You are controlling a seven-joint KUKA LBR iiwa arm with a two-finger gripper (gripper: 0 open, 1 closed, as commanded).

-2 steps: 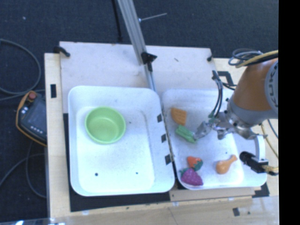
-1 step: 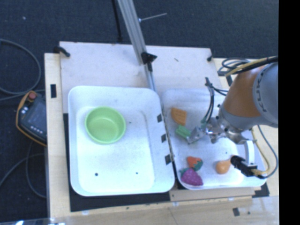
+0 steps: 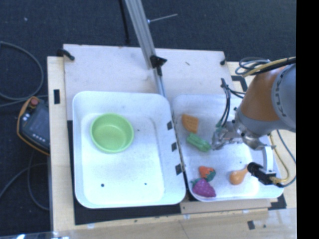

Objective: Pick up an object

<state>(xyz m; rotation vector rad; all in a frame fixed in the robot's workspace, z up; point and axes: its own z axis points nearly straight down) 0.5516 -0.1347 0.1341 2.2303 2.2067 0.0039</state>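
White plastic makes up both bins, and from the camera view the right bin (image 3: 199, 103) holds the toy foods loosely scattered, as if tipped in for picking: an orange block (image 3: 190, 122), a green piece (image 3: 198, 143), a strawberry (image 3: 206, 173), a purple grape bunch (image 3: 204, 188) and an orange pear shape (image 3: 238, 176), while the left bin (image 3: 84, 183) holds a green bowl (image 3: 112, 132). The gripper (image 3: 218, 142) hangs low just beside the green piece, probably the pick target; I cannot tell how its jaws stand, and I see no readable writing.
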